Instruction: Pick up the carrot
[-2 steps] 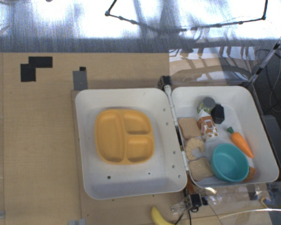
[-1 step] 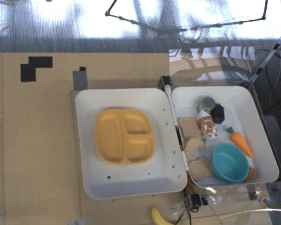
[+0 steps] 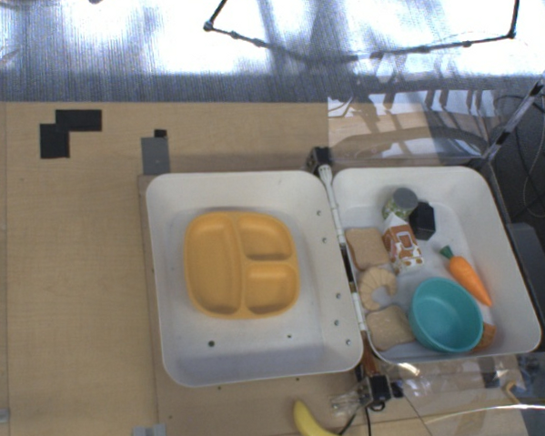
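A tapered orange carrot with a green top lies beside a glossy round teal bowl.

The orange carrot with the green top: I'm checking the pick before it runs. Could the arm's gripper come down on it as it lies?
Probably yes. The orange carrot lies uncovered in the right white bin, its top free. The teal bowl sits close beside it, leaving little finger room there.

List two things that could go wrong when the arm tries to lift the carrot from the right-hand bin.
1. The carrot lies close beside the teal bowl, so descending jaws may strike the bowl's rim or nudge it.
2. The carrot also lies near the right bin's wall, leaving little room on that side; a slanted grasp could let it slip free.
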Tool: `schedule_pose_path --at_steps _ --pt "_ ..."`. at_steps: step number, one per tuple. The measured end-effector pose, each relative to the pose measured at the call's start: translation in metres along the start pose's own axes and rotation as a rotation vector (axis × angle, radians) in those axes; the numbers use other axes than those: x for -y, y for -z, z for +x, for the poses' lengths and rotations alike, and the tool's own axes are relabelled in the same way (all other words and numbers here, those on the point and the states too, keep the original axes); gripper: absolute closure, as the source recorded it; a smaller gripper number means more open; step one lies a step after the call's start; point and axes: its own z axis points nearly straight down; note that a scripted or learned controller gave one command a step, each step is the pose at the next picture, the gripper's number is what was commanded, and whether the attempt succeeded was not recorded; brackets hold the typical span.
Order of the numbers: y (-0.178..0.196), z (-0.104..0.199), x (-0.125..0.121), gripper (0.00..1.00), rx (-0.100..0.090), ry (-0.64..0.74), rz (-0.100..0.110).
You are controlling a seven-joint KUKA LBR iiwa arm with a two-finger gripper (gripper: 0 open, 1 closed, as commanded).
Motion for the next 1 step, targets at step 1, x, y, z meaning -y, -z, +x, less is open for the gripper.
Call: schedule_pose_path --at_steps 1 --pt "0.0138 0.0023 0.0028 1.00 -0.010 0.009 -0.003"
